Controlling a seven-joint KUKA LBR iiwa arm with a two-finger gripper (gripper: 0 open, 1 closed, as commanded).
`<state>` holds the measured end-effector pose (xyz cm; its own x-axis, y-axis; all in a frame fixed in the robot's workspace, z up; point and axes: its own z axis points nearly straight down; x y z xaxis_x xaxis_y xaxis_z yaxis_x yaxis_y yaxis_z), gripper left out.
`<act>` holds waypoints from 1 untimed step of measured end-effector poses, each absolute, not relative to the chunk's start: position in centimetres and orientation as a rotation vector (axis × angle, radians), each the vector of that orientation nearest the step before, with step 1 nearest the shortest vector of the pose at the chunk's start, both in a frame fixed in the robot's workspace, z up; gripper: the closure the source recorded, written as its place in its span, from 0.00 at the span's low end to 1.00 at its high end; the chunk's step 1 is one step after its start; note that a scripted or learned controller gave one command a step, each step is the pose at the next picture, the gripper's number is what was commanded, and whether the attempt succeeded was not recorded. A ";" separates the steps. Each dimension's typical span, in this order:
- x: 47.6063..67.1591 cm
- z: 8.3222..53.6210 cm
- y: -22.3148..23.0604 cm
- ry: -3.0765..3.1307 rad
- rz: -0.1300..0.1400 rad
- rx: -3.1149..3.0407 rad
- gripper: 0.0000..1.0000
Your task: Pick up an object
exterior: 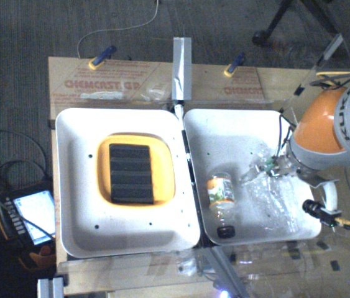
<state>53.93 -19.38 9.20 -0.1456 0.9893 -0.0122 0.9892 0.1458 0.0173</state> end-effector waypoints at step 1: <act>54.0 10.1 -19.3 2.363 0.011 2.041 1.00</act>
<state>53.99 -19.29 10.06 -0.1456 0.9893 -0.0098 0.9892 0.1458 0.0182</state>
